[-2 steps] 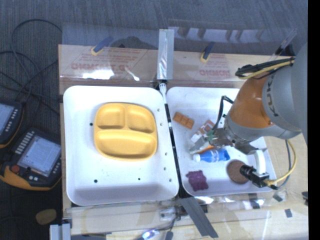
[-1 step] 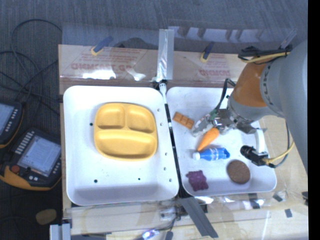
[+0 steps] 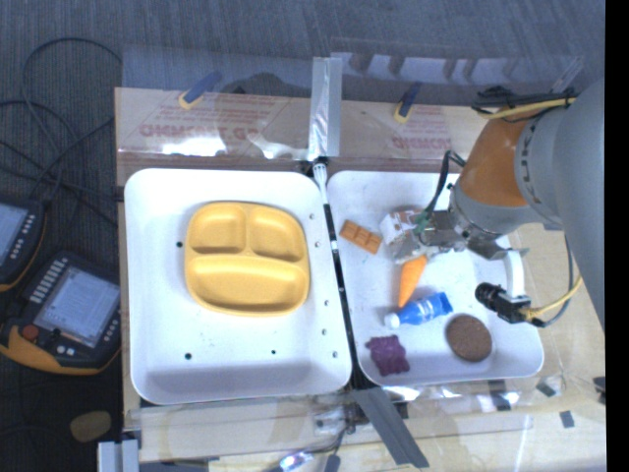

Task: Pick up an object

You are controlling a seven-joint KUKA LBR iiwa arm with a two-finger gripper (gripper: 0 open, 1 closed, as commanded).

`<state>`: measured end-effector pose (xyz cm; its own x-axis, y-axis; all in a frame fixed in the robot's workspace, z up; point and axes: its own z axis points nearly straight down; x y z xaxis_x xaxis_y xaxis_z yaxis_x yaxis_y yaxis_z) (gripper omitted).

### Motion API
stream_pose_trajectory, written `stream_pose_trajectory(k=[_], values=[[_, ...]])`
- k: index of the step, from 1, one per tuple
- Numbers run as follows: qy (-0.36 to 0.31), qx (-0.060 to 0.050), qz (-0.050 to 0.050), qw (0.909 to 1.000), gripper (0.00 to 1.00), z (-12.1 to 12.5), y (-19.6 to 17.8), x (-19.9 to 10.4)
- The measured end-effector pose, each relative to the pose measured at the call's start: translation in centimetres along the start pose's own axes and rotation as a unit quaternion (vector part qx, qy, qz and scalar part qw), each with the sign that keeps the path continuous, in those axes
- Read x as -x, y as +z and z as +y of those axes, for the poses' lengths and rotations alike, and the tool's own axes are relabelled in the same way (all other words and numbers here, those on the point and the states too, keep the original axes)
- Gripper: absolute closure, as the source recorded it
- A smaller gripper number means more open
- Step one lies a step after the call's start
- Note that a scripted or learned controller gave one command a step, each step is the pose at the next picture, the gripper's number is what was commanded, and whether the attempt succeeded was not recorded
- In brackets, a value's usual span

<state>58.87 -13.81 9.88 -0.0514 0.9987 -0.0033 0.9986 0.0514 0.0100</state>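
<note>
Camera view: gripper [image 3: 425,236], grip unclear, hovers in the right bin [image 3: 521,367] over a carrot [image 3: 411,278]; bottle [image 3: 420,310], cookie [image 3: 469,337], grapes [image 3: 388,353] below it. Yellow tray [image 3: 247,257] fills the left bin [image 3: 157,362].

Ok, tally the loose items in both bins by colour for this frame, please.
Yellow: 1, divided tray in the left bin
Orange: 2, carrot, small waffle block
Blue: 1, bottle
Purple: 1, grape bunch
Brown: 1, round cookie
Total: 6
</note>
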Motion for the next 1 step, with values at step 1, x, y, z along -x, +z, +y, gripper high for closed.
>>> stream_pose_trajectory(k=[1], values=[[0.01, -0.006, 0.001, 0.9999, 1.0, 2.72, -9.67, -6.19]])
